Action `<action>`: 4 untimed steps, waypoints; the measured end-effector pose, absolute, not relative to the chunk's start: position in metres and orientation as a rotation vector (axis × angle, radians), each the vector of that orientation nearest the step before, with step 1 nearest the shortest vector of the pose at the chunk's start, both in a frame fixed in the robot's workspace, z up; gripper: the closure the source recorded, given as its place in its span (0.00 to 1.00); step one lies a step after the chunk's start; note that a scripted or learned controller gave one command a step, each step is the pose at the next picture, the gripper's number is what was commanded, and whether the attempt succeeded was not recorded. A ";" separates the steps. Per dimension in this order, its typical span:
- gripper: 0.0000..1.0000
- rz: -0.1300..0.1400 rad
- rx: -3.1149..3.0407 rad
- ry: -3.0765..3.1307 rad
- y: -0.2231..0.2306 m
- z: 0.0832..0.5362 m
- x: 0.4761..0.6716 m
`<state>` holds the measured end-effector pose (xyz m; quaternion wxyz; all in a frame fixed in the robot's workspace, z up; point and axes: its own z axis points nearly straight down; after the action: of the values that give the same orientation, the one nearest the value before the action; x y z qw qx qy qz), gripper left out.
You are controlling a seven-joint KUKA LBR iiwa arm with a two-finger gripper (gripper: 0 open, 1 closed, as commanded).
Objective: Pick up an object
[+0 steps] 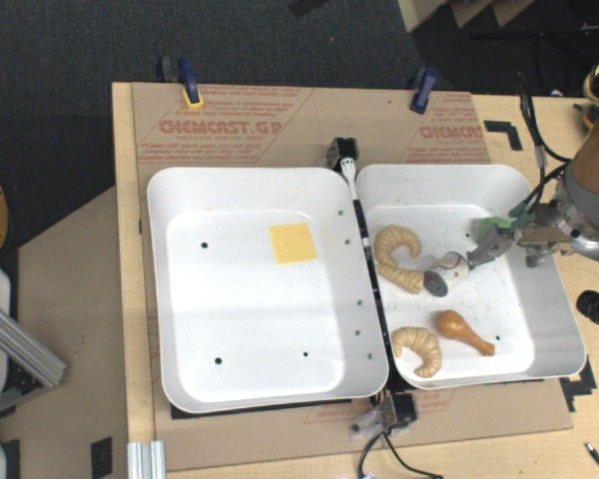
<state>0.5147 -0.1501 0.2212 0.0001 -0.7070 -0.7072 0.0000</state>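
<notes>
The right bin (pixel 554 327) holds a tan curled pastry (pixel 399 257) near its left wall. A second curled pastry (pixel 421 349) and a brown drumstick-shaped toy (pixel 462 330) lie along its front. A small grey piece (pixel 437 282) lies just right of the upper pastry. My gripper (pixel 476 253) reaches in from the right, low over the bin's middle, with its tip just right of the grey piece and a green part behind it. I see nothing held in it. A flat yellow square (pixel 293 243) lies in the left bin (pixel 160 267).
A black divider strip (pixel 364 267) runs between the two bins. Blue clamps (pixel 189 78) (pixel 423 88) hold the cardboard sheet at the back edge. Cables (pixel 531 133) trail along the right side near the arm.
</notes>
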 end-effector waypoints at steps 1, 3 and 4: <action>0.00 0.002 -2.221 -2.217 -0.144 0.079 0.510; 0.00 -0.001 -2.222 -2.224 -0.092 0.085 0.627; 0.00 0.003 -2.221 -2.218 -0.103 0.085 0.618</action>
<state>0.6178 -0.1026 0.0848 0.0011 -0.7076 -0.7066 0.0009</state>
